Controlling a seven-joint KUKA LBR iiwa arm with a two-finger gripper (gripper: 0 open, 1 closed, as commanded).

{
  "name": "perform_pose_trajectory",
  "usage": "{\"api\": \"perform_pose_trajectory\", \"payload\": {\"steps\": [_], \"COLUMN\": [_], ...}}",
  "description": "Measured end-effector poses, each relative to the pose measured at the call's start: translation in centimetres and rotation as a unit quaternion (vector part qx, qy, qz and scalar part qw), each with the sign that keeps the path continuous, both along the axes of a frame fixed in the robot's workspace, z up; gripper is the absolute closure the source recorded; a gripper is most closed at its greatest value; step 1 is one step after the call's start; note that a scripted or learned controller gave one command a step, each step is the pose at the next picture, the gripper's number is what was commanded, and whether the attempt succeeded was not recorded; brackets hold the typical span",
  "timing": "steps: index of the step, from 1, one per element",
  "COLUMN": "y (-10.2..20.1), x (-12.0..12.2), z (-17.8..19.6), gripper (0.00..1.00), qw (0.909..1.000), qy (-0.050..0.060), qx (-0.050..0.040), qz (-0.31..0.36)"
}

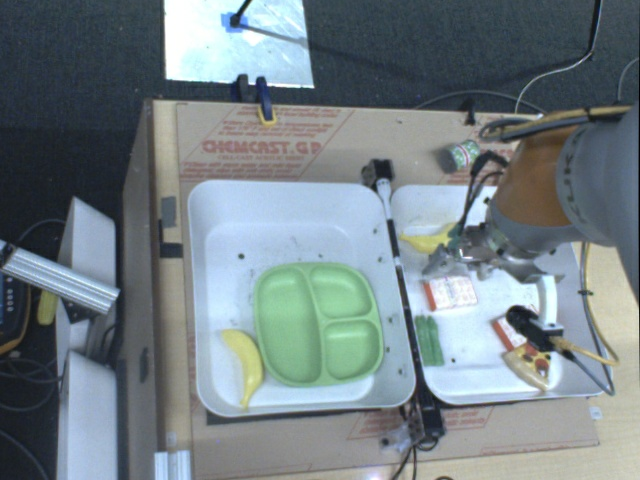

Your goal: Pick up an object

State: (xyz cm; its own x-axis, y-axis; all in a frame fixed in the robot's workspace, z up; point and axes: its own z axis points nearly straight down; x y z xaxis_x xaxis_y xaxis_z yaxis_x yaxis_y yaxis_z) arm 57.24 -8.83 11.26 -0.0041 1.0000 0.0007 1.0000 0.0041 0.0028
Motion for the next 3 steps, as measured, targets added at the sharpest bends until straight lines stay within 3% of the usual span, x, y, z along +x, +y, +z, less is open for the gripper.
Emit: {"api": "perform_pose_trajectory", "payload": {"steps": [1, 2, 3], "y": [-5.3, -0.3, -0.3], "x": [-7.5, -2.1, -2.0], "z": [-2.8, -2.8, -1.8], "gripper": [0.0, 0.0, 1.0], "qw": [1.0, 1.0, 1.0], "qy": [0.001, 0.0, 0.0], "qx": [-0.0005, -0.0001, -0.0002], "qz": [-0.002, 0.0, 0.0]}}
